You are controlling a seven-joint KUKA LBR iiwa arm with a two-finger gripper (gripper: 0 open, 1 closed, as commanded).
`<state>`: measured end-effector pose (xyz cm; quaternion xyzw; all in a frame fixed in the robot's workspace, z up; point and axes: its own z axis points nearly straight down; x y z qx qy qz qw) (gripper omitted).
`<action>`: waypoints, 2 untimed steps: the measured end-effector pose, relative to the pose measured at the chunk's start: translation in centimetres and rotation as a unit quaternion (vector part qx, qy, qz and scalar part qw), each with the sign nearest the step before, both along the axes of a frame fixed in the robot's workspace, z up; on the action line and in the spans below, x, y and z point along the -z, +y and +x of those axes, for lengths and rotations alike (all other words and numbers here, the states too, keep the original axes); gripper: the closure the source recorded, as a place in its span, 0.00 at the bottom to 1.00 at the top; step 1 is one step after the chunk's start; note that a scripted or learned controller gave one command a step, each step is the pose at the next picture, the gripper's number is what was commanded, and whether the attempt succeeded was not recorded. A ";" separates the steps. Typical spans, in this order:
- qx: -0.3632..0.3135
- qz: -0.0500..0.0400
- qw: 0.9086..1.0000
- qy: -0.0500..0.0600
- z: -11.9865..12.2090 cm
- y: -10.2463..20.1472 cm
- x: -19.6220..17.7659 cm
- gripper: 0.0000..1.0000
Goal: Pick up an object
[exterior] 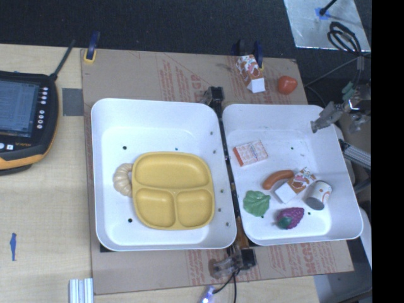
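Camera view: gripper [322, 122] sits at right bin [328, 231] upper-right rim, holding nothing; can't tell finger spacing (too small). Sausage [278, 179] lies mid-bin, beside the white block [285, 192]. I'd approach from above, straddle its short axis, clear of the can [317, 194].
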<state>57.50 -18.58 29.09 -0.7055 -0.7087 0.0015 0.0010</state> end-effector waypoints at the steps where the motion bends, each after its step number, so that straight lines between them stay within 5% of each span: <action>1: 0.000 0.000 1.000 0.002 7.2 4.3 14.3 0.00; 2: -0.001 0.000 1.000 0.001 0.6 4.7 20.0 0.00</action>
